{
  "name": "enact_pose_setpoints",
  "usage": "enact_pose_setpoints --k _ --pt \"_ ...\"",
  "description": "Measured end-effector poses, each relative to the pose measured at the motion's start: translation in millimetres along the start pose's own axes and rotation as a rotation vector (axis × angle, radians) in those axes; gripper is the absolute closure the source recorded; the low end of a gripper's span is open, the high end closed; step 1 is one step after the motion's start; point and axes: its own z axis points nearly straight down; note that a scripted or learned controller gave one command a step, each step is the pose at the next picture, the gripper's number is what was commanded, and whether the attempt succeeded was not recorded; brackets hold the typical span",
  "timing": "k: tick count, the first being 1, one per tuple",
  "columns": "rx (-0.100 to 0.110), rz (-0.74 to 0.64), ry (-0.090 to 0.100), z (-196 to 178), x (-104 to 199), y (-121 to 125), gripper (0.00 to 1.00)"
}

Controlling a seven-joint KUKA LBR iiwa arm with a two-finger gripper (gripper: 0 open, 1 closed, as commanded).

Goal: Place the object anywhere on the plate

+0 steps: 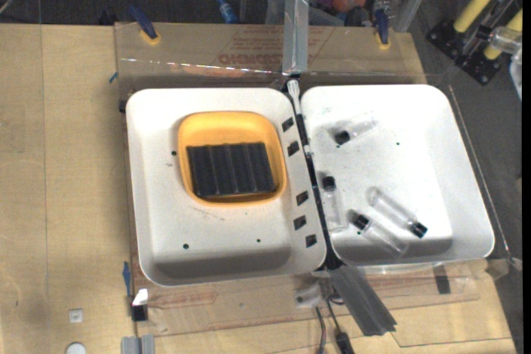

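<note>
Camera view: clear vials (397,216) lie in right-hand bin (465,178), plate (228,124) in the other; pincer's state untellable.

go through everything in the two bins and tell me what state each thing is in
Orange rounded-square plate: flat in the left white bin, carrying a black ribbed block.
Clear plastic tubes with black caps: lying on their sides in the right white bin, none on the plate.
</note>
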Motion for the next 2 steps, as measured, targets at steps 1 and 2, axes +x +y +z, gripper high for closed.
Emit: enact_pose_setpoints --k 1,2 --pt "0.0 -0.34 -0.001 0.3 -1.6 6.7 1.0" --pt "0.0 -0.496 -0.003 0.7 5.3 6.7 1.0"
